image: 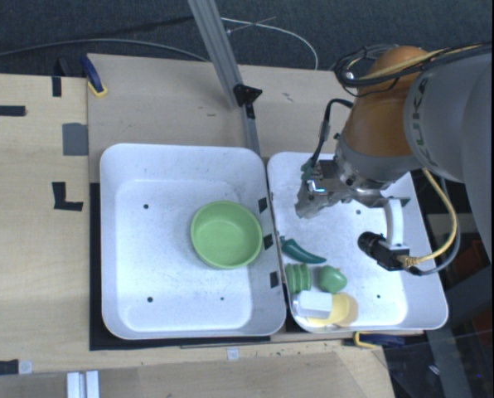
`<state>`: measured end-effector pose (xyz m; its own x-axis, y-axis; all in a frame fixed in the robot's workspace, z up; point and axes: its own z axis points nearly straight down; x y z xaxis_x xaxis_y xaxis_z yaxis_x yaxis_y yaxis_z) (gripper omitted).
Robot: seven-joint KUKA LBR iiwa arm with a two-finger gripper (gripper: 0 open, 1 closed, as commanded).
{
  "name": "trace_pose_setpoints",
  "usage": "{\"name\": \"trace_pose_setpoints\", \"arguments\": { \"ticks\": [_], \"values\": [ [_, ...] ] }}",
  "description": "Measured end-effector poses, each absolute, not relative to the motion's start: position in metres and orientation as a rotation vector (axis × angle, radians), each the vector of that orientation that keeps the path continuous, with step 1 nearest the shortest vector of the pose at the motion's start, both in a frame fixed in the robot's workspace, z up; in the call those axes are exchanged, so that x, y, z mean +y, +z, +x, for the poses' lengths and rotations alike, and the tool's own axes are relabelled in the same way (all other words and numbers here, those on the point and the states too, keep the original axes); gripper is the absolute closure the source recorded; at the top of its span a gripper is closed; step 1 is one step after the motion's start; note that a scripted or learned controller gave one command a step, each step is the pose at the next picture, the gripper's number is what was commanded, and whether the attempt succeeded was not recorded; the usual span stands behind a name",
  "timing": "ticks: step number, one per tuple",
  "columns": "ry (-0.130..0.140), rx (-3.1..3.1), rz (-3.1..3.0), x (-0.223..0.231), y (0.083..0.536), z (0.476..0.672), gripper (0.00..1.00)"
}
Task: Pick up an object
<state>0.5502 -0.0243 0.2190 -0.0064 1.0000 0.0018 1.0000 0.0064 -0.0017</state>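
1. The step in hand looked like the approach: the gripper (311, 201) hung over the upper left part of the right bin (396, 305), and nothing was visible between its fingers, so no object had been picked up yet.

2. Whether the fingers were spread or pressed together could not be told; from this slanted view they read as one grey blur.

3. The likely targets lay in a cluster at the lower left corner of the right bin: a dark green curved piece (303, 253), a ribbed green block (297, 277), a rounded green toy (332, 279), and a white and yellow object (328, 308) against the bin's front wall.

4. The nearest of these, the dark green curved piece, lay just below the gripper in the view, apart from it.

5. A green bowl (225, 235) sat alone in the left bin (123, 222), well apart from the gripper.

6. By my judgement, the next move called for shifting toward the bin's front corner, then descending over one item; the crowding there risked a glancing or empty grasp.
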Motion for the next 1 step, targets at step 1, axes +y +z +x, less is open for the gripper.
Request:
{"name": "trace_pose_setpoints", "arguments": {
  "ticks": [1],
  "values": [
    [-0.001, -2.228, -2.212, 0.0243, 0.2296, 0.5456, 1.00]
  ]
}}
